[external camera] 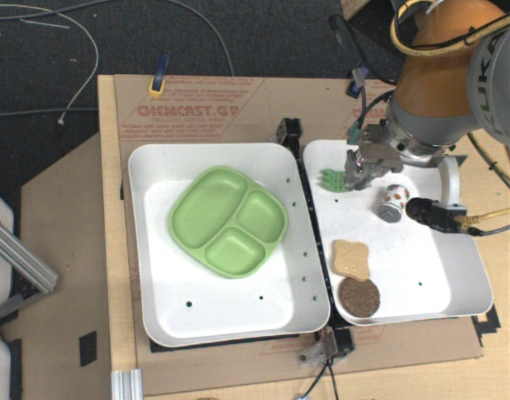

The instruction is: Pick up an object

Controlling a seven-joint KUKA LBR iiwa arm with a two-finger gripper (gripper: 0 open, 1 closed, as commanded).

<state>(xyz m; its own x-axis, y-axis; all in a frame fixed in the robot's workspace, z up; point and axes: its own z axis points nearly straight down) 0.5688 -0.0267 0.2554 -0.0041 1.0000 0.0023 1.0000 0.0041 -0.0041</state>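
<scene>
While the arm bends low, its gripper [355,177] — grip unclear — nears a green piece [331,177].

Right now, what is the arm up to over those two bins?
The gripper is down at the far left corner of the right bin, at a small green object. Whether it has hold of it cannot be told. Also in that bin lie a small can on its side, a tan bread slice and a brown round piece. The left bin holds a green divided plate.
</scene>
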